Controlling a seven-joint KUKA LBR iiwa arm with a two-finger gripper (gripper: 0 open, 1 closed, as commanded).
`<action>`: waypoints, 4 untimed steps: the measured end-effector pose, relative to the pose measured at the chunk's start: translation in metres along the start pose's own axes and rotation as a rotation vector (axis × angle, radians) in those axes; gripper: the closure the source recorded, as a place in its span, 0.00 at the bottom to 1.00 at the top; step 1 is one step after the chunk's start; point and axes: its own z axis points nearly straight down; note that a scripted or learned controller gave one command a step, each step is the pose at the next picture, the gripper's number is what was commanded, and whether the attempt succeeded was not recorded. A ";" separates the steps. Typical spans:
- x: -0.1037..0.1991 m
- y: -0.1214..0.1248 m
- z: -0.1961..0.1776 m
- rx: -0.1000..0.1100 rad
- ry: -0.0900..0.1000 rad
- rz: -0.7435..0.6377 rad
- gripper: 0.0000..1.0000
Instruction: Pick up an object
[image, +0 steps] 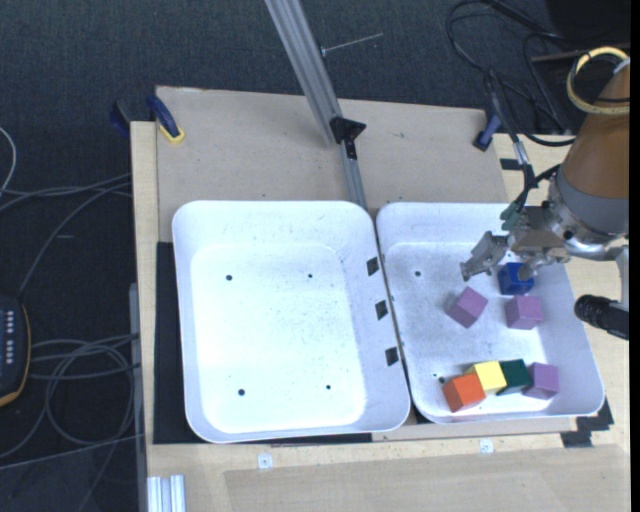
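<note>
A tan counter (300, 130) on dark carpet bears two white bins, and the right bin (430, 240) holds loose blocks: two purple ones near its middle, a blue block (515, 279) toward 2 o'clock, and a row of orange, yellow, green and purple at 5 o'clock. The arm reaches in from 3 o'clock, wrist bent down, its tool (508, 262) spread over the blue block without gripping it. This looks like the approach step; next it must descend squarely and close.
</note>
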 end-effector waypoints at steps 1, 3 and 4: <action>0.000 0.000 0.000 -0.001 0.000 0.000 0.00; 0.007 0.006 0.095 0.005 0.000 0.001 0.00; 0.003 0.000 0.139 -0.005 -0.003 0.002 0.00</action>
